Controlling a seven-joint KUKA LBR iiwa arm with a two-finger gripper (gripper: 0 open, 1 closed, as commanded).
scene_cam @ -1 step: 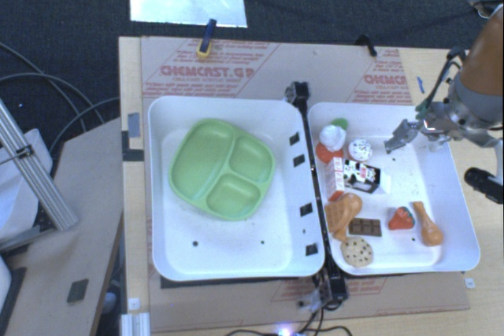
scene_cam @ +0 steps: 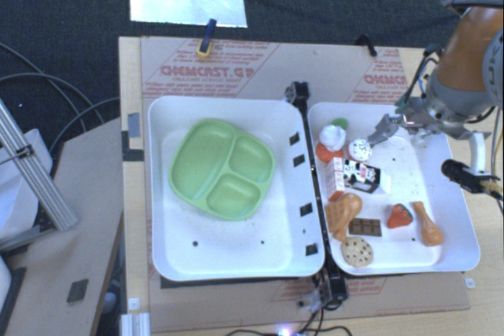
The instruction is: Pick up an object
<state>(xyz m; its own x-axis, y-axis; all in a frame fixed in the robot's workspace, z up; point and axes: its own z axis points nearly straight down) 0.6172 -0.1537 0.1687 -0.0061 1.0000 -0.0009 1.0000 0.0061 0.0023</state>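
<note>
2 white bins on table; gripper, finger state indiscernible, hovers beside clock over right bin.

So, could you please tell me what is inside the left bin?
The left bin holds a green divided plate, lying flat with three bare compartments. The bin floor beneath the plate is covered, so anything under it cannot be seen.
</note>
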